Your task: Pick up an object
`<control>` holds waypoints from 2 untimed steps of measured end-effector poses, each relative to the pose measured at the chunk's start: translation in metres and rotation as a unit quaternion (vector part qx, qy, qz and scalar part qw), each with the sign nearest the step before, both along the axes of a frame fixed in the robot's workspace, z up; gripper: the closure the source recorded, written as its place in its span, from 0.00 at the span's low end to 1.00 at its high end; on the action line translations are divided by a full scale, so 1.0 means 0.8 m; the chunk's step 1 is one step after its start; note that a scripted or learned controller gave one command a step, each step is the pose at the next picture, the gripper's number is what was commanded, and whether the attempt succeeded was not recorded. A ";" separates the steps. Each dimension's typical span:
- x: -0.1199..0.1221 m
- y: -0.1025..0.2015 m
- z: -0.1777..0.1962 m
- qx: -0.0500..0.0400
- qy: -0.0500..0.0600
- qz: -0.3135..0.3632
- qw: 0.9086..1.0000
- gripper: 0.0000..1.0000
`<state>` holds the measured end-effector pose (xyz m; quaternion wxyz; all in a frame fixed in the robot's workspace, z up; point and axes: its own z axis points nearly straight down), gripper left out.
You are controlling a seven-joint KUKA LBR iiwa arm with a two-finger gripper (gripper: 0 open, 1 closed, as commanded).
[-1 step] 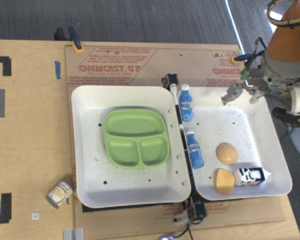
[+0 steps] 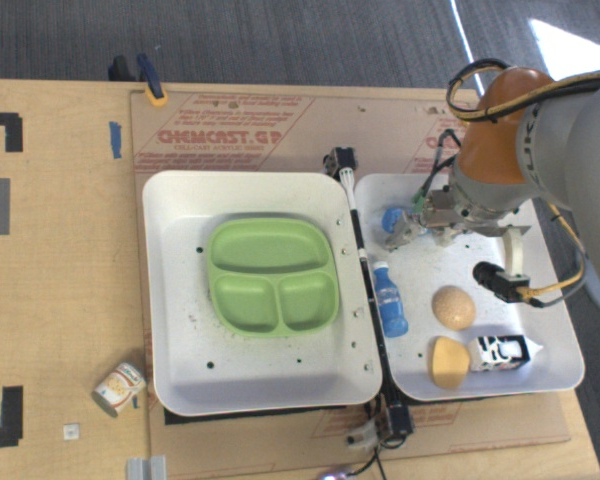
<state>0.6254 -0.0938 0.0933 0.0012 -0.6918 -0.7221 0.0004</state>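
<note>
— Grey tool [image 2: 412, 223]: what is it doing?
— Hanging low in the right bin [image 2: 560, 363], beside a small blue object [image 2: 393, 218]; its grip I cannot tell.
— Beyond it?
— Blue bottle [image 2: 388, 301], tan egg [image 2: 454, 307], farther from it.

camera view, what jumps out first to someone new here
The green tray, split into three compartments, lies in the middle of the left bin and draws the eye first. Next comes the arm with its orange band, reaching in from the right over the back of the right bin. In that bin lie a blue bottle along the left wall and two tan lumps near the front.
</note>
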 end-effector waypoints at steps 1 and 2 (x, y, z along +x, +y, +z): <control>0.052 -0.003 0.052 -0.001 -0.002 -0.103 0.995 0.00; 0.032 -0.003 -0.008 0.000 -0.001 -0.054 0.999 0.00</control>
